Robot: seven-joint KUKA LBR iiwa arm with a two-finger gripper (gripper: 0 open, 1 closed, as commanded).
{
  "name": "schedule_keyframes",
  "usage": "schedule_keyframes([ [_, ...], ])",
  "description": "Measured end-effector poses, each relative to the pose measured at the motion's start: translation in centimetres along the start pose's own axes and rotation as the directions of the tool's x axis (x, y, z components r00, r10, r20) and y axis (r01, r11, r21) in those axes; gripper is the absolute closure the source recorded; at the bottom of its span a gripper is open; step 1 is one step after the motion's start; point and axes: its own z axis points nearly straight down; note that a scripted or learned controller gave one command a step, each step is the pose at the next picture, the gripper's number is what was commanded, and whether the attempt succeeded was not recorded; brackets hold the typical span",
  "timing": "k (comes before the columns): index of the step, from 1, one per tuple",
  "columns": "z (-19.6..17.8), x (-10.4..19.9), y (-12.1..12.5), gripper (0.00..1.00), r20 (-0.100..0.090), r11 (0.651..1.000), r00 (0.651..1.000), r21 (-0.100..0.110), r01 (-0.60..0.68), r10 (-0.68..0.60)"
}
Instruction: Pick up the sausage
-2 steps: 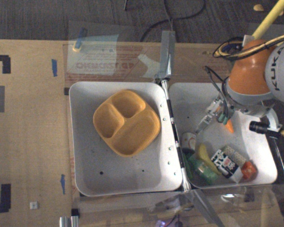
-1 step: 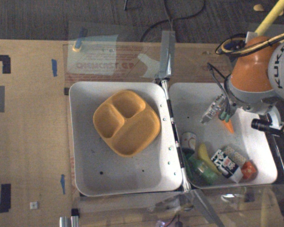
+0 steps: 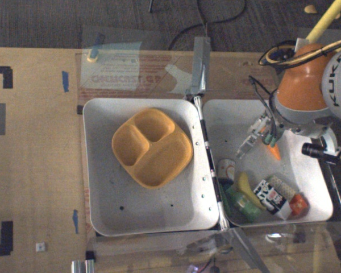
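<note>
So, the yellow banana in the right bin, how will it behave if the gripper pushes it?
The banana looks curved and smooth, so it may pivot or slip rather than slide straight. It lies against a green item and a black-and-white box, so pushing would probably shift those too.

A mustard-yellow plastic divided plate (image 3: 152, 147) sits in the left shallow white bin (image 3: 102, 198), and both bins rest on a tan cardboard-coloured worktop (image 3: 34, 169) marked with blue tape strips (image 3: 65, 81) and black corner marks (image 3: 3, 75). In the right shallow white bin (image 3: 227, 118) lie a yellow banana (image 3: 248, 187), a green packet (image 3: 244, 205), a black-and-white printed carton (image 3: 271, 195), a red-orange item (image 3: 298, 204) and a small orange carrot-like piece (image 3: 274, 151). The grey robot arm with its orange band (image 3: 301, 81) carries a metallic silver hand (image 3: 256, 138).
</note>
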Motion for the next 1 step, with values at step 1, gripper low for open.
schedule_keyframes([
  [1, 2.66, -6.06, 1.17, 0.0, -0.024, 0.995, 0.995, 0.021, -0.098, 0.099],
])
